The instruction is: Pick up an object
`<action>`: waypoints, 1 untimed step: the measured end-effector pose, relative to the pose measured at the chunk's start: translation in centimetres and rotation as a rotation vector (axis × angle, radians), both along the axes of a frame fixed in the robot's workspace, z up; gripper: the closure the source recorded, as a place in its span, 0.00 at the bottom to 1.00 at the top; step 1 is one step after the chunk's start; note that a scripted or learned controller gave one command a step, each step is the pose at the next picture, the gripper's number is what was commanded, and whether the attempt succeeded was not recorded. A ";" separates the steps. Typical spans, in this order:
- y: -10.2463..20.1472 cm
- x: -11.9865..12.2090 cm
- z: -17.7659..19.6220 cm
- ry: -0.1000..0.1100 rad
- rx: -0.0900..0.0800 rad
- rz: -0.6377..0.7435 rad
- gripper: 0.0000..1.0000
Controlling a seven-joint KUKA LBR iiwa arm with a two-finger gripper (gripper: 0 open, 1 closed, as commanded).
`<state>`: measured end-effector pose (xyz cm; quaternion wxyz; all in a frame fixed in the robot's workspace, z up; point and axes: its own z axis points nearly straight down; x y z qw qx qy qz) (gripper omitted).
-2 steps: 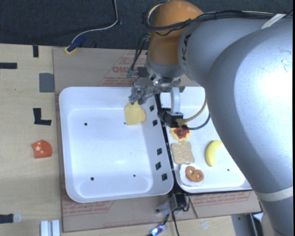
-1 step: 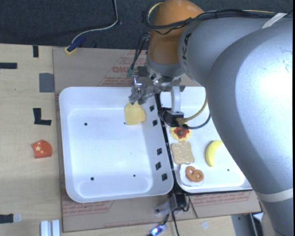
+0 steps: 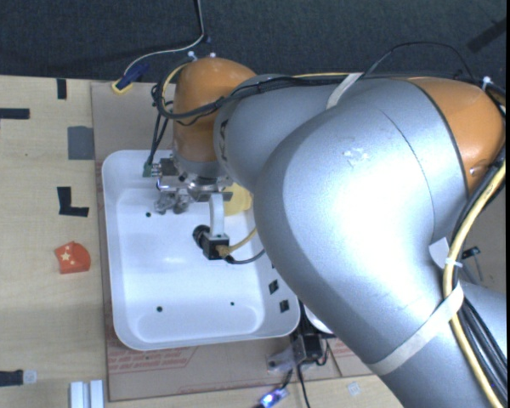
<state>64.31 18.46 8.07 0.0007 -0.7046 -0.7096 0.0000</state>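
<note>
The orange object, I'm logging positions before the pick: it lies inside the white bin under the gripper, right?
Not quite. The orange object lies outside the bin, on the wooden bench to the bin's left in the camera view. The gripper does hang over the bin.

Yellow object [image 3: 240,199], mostly hidden, near bin's far-right side

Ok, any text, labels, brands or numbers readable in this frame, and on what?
None can be read.
Cardboard sheet under the white bin: reddish print along its front edge, too blurred to read.
Bench: black angular marks, shapes rather than letters.
Arm: no legible marking.
</note>
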 end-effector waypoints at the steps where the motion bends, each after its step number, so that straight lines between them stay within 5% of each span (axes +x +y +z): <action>1: -7.3 2.6 2.5 -0.002 -0.002 -0.010 1.00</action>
